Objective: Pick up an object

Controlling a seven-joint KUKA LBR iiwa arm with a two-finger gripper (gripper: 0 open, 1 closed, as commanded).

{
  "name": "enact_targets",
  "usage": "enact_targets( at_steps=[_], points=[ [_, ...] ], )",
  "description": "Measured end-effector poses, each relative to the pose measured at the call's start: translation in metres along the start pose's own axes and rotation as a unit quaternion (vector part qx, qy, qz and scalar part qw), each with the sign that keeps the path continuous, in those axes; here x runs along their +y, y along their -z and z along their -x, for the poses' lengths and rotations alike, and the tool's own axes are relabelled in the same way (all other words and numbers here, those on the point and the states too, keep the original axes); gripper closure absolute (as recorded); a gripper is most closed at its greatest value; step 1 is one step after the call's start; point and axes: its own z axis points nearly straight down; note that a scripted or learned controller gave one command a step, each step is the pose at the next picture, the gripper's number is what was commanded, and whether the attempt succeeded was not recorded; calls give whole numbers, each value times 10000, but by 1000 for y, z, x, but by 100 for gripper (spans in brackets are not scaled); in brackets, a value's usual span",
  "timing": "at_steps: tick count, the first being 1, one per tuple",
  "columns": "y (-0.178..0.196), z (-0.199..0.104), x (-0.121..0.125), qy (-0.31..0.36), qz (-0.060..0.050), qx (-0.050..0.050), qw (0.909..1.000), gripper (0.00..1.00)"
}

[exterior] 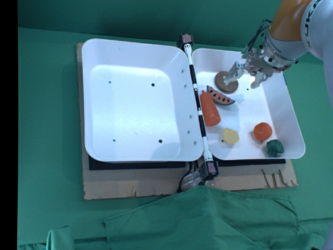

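**A:** Right, what do you have under the claw (245, 75)?

**B:** You're over the far part of the right bin (291, 119). The claw hangs there with its two fingers spread apart and nothing between them. One finger (232, 76) overlaps the brown disc (225, 82) in your view; whether it touches, you can't tell. The other finger points down at bare white floor.

**A:** What else is crowding it?

**B:** Just below the disc lies a melon slice (220, 97), red with a dark rind, close against it. Left of that, a carrot (209, 109) lies along the bin's left wall, its end touching the slice. Nearer to you sits a yellow piece (230, 136), and to its right an orange ball (262, 131). A green lump (274, 148) fills the near right corner, just beside the ball. These three lie well apart from the claw.

**A:** And the other side?

**B:** The left bin (93, 87) has only small dark dots on its floor. A black and white bar (196, 99) runs between the two bins, with a black block at each end. Both bins rest on a board (104, 189) on the green desk (47, 113), and a green cloth (208, 217) is bunched at the near edge.

**A:** Any writing?

**B:** You can see dark letters on the arm (304, 20) past the orange band, cut by the edge and not legible.
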Motion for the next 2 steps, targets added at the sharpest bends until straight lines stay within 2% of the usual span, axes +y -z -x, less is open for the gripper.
enact_targets(
  at_steps=[1,2],
  points=[
    [-58,31,61,0,40,-6,10000,0],
    [-53,-4,24,1,57,-12,10000,0]
  ],
)
